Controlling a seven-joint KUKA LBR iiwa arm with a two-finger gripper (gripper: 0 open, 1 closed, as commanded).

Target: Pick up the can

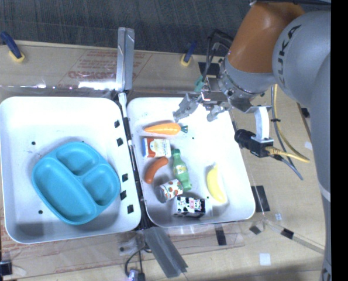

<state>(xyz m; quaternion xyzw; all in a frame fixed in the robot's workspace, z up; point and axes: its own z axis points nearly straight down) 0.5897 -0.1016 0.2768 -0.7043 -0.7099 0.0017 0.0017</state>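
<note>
Near the front of the right bin (pixel 239 157), a small can (pixel 171 189) with a white and red label lies on its side. It sits between a brown sausage (pixel 155 168) and a black-and-white cow-patterned carton (pixel 189 205). My gripper (pixel 198 110) hangs over the bin's far end, just above and right of an orange carrot (pixel 162 129). Its two fingers (pixel 185 107) are spread open with nothing between them. The can is well in front of the gripper and apart from it.
The right bin also holds a white and orange carton (pixel 156 147), a green bottle (pixel 179 170) and a yellow banana (pixel 215 184). A blue divided plate (pixel 74 181) lies in the left bin (pixel 16 122). A ridge with black clips separates the bins.
</note>
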